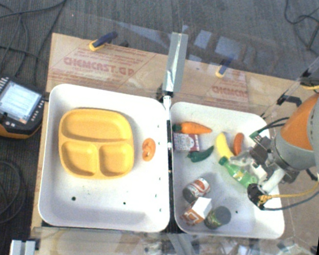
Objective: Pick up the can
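Looking down from the one camera above the bench, I see two shallow white bins side by side. The left bin (48, 196) carries a yellow divided tray (96, 142) with three compartments, and a small orange piece (148, 148) lies just beside the tray's right edge, near the wall between the bins.

The right bin (269, 226) is crowded. Along its far side a carrot (192, 128) lies flat, with a small red-and-white packet (186, 141) just below it and a dark green vegetable (201, 154) touching that packet's right end. A banana (223, 145) and a small orange-red piece (238, 143) sit further right. A green bottle (238, 172) lies on its side near the middle.

The can (196, 189) rests tilted on its side in the near half of the right bin, its red label and silvery end showing. Just below it stand a small box (196, 210) and a dark round lid (218, 216), the box near the can's lower edge.

The arm (310, 131) comes in from the right, its orange band over the bin's right rim. The gripper (259, 164) hangs by the green bottle, well apart from the can. I cannot tell whether its fingers are apart or together from here; nothing is visibly between them.
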Available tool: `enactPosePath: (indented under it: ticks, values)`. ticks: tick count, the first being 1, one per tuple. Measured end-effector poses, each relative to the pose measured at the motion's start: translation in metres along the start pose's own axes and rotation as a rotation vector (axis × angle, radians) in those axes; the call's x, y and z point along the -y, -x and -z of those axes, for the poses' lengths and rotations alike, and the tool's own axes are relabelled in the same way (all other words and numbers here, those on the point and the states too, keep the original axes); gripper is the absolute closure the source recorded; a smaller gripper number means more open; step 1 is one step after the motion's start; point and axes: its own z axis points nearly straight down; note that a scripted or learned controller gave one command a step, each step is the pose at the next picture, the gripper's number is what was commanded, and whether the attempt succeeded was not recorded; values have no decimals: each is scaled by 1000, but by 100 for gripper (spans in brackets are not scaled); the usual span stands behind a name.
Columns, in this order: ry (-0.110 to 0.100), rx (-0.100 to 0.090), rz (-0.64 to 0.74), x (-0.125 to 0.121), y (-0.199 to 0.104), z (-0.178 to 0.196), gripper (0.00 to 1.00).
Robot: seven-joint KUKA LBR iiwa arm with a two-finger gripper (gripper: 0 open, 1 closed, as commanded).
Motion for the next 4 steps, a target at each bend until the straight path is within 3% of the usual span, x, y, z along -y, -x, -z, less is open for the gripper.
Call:
enactPosePath:
  ticks: [1,2,3,4]
  values:
    - [1,-1,58,-37,-15,51,0]
    - [-3,-3,216,28,-4,1,0]
    - [-2,-6,71,-15,-21,-6,0]
    - [-2,-3,84,-6,-37,1,0]
